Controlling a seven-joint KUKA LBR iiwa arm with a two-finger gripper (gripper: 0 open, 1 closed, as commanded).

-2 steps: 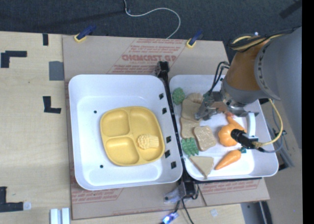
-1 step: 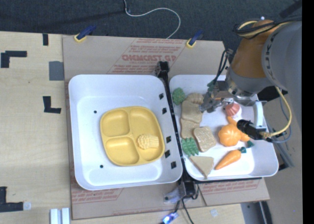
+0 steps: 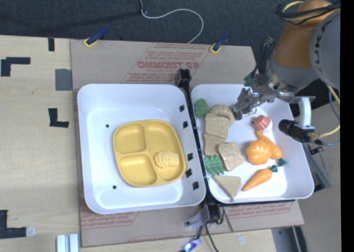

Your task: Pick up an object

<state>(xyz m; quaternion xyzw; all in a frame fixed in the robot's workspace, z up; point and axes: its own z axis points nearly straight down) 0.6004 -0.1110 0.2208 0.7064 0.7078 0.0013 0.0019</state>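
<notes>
The dark two-finger gripper [image 3: 245, 103] hangs over the right white bin [image 3: 298, 190], beside the tan bread slices [image 3: 217, 126]; finger opening unclear. Best to centre over one piece first.

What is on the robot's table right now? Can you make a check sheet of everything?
Surface: two white bins side by side, left bin and right bin, on a cardboard sheet over a wooden bench.
Job's things: in the right bin, bread slices, a carrot, an orange gourd, a pink piece, green bits and a wedge.
Clutter: a yellow tray in the left bin, holding corn.
Grippers: the gripper is low over the right bin's far side, near the bread.
Cables: a white cable behind the bins.
Surroundings: dark floor; black tape marks on the bench.
</notes>
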